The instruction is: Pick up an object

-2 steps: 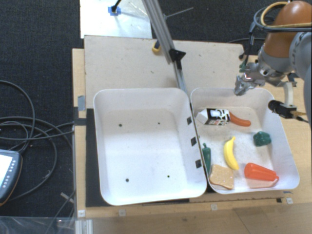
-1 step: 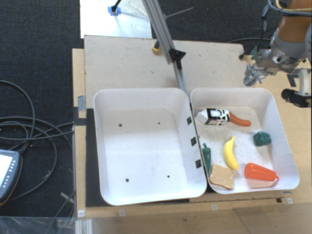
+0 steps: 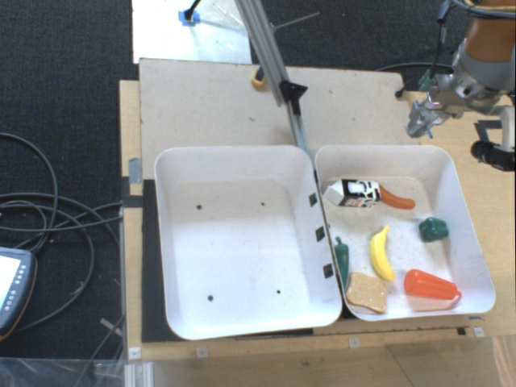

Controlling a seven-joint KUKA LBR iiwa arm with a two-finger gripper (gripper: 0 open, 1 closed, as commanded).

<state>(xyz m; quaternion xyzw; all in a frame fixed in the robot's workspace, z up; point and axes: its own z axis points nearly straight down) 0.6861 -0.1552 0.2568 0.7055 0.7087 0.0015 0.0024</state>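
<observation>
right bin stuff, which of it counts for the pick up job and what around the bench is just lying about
Belongs to the job:
gripper, above the right bin's far rim
right bin
milk carton
orange sausage
banana
dark green pepper
slim green vegetable
bread slice
red-orange piece

Just lying about:
left bin
cables
pendant
metal pole

You have a pale worktop bearing two shallow white bins side by side: the left bin and the right bin, touching.
</observation>
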